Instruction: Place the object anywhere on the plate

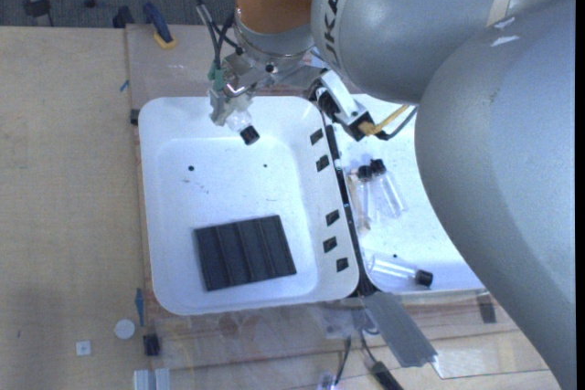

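A black ribbed plate (245,253) lies flat in the front part of the left bin (164,196). My gripper (228,115) hangs over the bin's back edge, well behind the plate. Its fingers are shut on a small clear vial (239,123), whose black cap sticks out below them toward the right. The vial is tilted and held above the bin floor.
The right bin (439,242) holds two more clear vials with black caps, one (379,189) near its left wall and one (402,273) near the front. Black clips line the divider (334,196) between the bins. The arm's bulk covers the right side.
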You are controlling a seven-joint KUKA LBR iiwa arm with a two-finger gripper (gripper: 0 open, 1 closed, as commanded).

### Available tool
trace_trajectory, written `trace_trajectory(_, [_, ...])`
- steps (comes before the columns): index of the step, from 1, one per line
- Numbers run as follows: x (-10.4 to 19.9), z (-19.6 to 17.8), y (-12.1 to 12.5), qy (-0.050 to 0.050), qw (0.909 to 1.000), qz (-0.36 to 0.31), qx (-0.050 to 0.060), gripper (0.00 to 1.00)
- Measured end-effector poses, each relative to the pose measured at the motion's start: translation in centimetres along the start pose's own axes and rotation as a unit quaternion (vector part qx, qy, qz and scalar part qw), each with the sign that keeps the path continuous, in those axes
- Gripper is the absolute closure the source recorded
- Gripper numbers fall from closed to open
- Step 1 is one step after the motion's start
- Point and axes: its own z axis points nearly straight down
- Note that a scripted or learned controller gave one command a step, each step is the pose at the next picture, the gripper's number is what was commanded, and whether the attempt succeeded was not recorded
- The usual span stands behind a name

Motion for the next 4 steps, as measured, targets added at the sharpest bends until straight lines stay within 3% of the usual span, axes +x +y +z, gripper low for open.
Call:
trace_trajectory(1, [0.2,-2.3,0.2,-0.001,0.9993,-0.038,-0.003,1.0])
trace_trajectory(2, [0.0,-9.1,0.0,-0.001,0.9988,-0.049,-0.003,1.0])
trace_trajectory(3, [0.3,-5.5,0.0,0.0,0.99,-0.141,0.0,1.0])
trace_trajectory(4, [0.7,-5.4,-0.2,0.0,0.9856,-0.169,-0.001,1.0])
